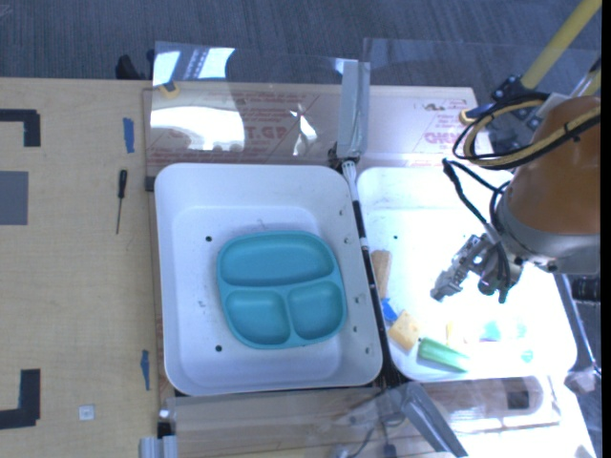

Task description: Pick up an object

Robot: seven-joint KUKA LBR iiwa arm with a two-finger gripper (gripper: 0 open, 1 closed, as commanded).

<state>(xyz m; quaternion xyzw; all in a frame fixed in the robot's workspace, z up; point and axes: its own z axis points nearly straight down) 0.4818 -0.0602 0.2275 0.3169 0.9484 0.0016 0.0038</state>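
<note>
Camera view from above, and we have the two white bins side by side on the tabletop (67, 284). We see the left bin (181, 208) at centre frame, carrying a teal divided plate (281, 287) with three compartments, lying flat. The right bin (420, 218) is washed in strong light, so we read its contents with some care.

Down at its lower left we pick out a green cylinder (441, 353) lying on its side, a yellow block (404, 330) just beside it on the left, and a small blue piece (389, 309) a touch higher. A tan strip (381, 268) rests near the wall between the bins. Further right, some pale items sit in the glare (too bleached for us to name).

The arm (558, 184) comes in from the right of the frame, orange band showing, black cables looping above it. Its end effector (474, 275) hangs over the middle of the right bin, above and to the right of the green cylinder and apart from it. We cannot tell how the end effector stands, apart or together, and we see nothing gripped in it.
</note>
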